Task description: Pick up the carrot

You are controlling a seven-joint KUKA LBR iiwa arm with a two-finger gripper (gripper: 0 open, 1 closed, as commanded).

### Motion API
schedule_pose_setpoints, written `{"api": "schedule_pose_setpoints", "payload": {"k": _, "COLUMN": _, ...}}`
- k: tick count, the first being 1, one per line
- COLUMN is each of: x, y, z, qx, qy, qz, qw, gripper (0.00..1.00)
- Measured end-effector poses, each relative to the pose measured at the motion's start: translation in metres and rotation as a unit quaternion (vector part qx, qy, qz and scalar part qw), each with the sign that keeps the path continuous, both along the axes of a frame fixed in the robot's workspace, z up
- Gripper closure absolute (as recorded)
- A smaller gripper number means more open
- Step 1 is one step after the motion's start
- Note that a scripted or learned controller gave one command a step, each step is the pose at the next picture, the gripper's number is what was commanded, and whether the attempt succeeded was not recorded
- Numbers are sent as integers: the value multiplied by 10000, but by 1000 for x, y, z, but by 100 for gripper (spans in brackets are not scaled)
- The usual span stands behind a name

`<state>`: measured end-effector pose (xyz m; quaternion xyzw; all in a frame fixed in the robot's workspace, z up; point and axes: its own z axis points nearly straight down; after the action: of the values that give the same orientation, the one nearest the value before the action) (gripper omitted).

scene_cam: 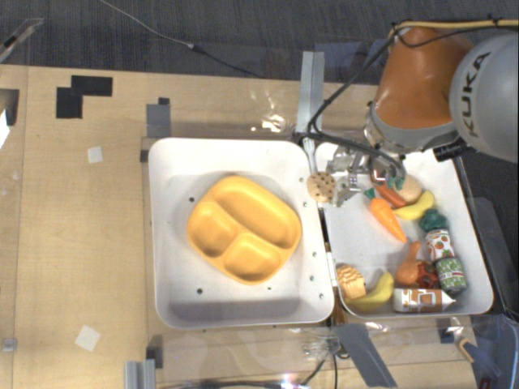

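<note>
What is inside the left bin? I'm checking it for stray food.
The left bin holds a yellow divided plate; whatever lies under the plate is covered.

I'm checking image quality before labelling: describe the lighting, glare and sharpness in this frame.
Camera view: even overhead light, with soft shadows under the yellow plate; specular glare on the clear sheet near the bins' top edge; the carrot is reasonably sharp; the gripper looks slightly soft and cluttered.
</note>
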<state>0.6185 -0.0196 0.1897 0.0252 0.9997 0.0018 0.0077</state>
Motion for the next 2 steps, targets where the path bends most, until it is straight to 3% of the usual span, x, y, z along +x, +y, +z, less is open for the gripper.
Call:
{"api": "schedule_pose_setpoints", "payload": {"k": 1, "x": -1, "y": -4, "z": -2, "qx": -9, "qy": 21, "qz": -24, "qw": 10000, "gripper": 0}}
{"api": "schedule_pose_setpoints", "payload": {"k": 2, "x": 39, "y": -58, "z": -2, "qx": -26, "qy": 18, "qz": 334, "qw": 9994, "gripper": 0}}
